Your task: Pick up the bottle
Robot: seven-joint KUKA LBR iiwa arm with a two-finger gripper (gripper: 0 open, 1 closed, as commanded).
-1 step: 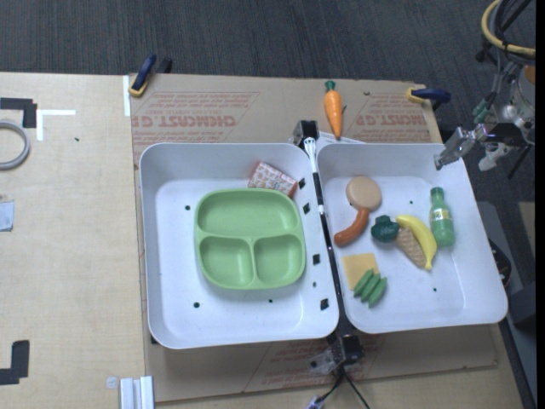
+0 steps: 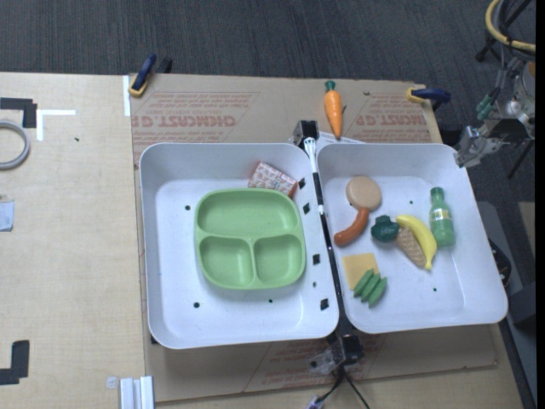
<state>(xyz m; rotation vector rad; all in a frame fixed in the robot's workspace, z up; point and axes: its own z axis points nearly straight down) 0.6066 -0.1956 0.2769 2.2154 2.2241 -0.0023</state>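
The bottle [image 2: 440, 217] is green with a pale label. It lies in the right bin [image 2: 477, 301], at about 3 o'clock of this bin, close to the right wall. Its cap points toward 12 o'clock. Just beside it, at its 8 o'clock side, there is a yellow banana [image 2: 421, 235], and a tan waffle-like piece [image 2: 411, 245] touches the banana.

More to the 9 o'clock side of the bin I see a dark green broccoli [image 2: 384, 228], an orange-brown sausage [image 2: 352, 226] and a round tan bun [image 2: 364, 192] above the sausage. At about 7 o'clock of the bin lie a yellow cheese slice [image 2: 358, 267] and green bean pods [image 2: 370, 287], touching each other.

The left bin [image 2: 166, 296] holds a green divided plate [image 2: 250, 239] in its middle. A small patterned packet [image 2: 272, 177] is at the plate's 1 o'clock, near the back wall.

A toy carrot [image 2: 333, 109] lies on the cardboard on the worktop [image 2: 68, 262], outside the bins, at 12 o'clock of the place where they meet.

The claw [image 2: 475, 146] is at the picture's right edge, outside the right bin, at about 2 o'clock from it and well apart from the bottle. It is small and partly unclear, so I cannot tell if it is wide or narrow. Nothing is seen in it.
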